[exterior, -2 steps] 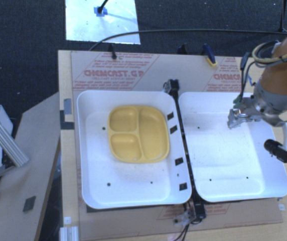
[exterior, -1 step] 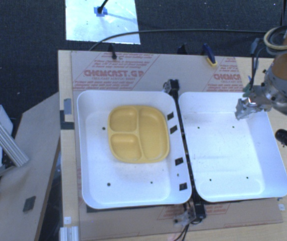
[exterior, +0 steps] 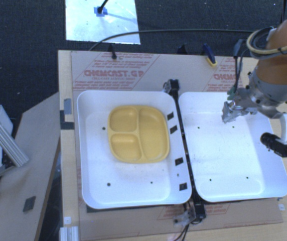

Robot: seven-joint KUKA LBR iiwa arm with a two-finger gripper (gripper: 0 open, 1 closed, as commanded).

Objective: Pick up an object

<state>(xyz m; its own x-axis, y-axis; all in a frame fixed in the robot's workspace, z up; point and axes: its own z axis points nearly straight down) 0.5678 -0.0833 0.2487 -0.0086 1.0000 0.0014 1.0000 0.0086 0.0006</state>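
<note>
You can read "CHEMCAST GP" in red on the sheet [exterior: 114, 73] under the bins; its right-hand copy is cut off by the arm. The yellow divided plate [exterior: 137, 133] lies in the left bin [exterior: 91, 149]. The gripper [exterior: 231, 112] hangs over the right bin [exterior: 234, 154], seemingly holding nothing; you cannot tell how its jaws stand.

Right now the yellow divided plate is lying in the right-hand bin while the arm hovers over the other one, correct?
Not quite. The camera view shows the yellow divided plate lying in the left-hand bin. The end effector hovers over the other one, the right-hand bin.
</note>
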